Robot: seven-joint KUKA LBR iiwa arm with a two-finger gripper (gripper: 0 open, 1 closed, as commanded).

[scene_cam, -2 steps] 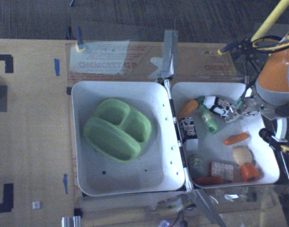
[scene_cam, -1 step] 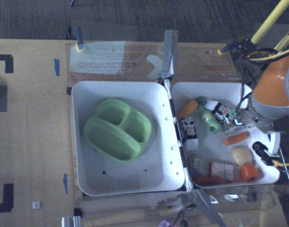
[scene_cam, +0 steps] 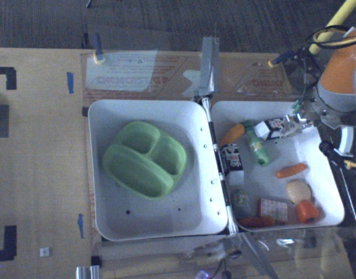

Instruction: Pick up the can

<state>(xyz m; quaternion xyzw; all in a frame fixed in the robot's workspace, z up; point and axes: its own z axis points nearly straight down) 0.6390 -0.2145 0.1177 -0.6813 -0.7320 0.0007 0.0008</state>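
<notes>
The can (scene_cam: pixel 240 199) is small, with a grey-green top. It stands upright near the left wall of the right bin (scene_cam: pixel 335 211), toward the front. My gripper (scene_cam: pixel 296 124) hangs at the back right of that bin, far from the can. It sits right beside a small black-and-white carton (scene_cam: pixel 273 127). The grey arm with its orange band (scene_cam: pixel 340 74) reaches in from the right.
In the right bin lie a green bottle (scene_cam: pixel 257 148), an orange carrot (scene_cam: pixel 232 133), a black-and-white carton (scene_cam: pixel 231 156), an orange pepper (scene_cam: pixel 291 170), a beige ball (scene_cam: pixel 298 190), a pink box (scene_cam: pixel 273 208) and an orange piece (scene_cam: pixel 308 211). The left bin (scene_cam: pixel 108 214) holds a green divided plate (scene_cam: pixel 145 158).
</notes>
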